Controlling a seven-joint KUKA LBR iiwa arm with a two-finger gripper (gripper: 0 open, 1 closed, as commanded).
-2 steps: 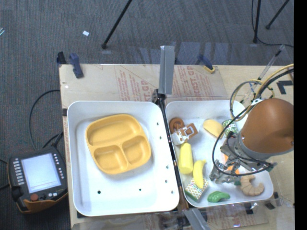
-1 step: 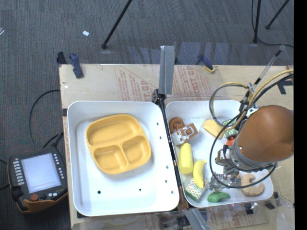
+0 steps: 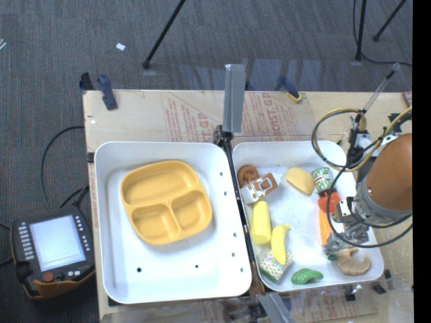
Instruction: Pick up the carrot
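You're looking at the end effector (image 3: pixel 345 235) sitting low in the right bin (image 3: pixel 304 155), near its right wall, w/ the grey arm (image 3: pixel 390 180) and its orange band coming in from the right above it. The carrot (image 3: pixel 326 215) is lying just beside it, on its left, running roughly front to back w/ the redder end pointing toward the back of the bin. The end effector's metal parts are overlapping the carrot's right side, so it's touching or very nearly so, but you can't tell how far it's spread, nor whether the carrot is actually sitting betw. the tips; the wrist is hiding too much. Just in front of the end effector a tan, flat cookie-like piece (image 3: pixel 353 266) is lying by the bin's front right corner. Left of the carrot you're seeing a yellow banana (image 3: pixel 278 241) resting on a patterned box (image 3: pixel 275 266), a yellow block (image 3: pixel 260 222) beside the divider, and a green pepper (image 3: pixel 306 276) at the front. Behind the carrot a small can (image 3: pixel 322 179) is standing next to a pale yellow wedge (image 3: pixel 299 180). The left bin (image 3: pixel 111 261) is holding a yellow divided plate (image 3: pixel 166 202). Both bins are resting on the worktop (image 3: pixel 168 116).
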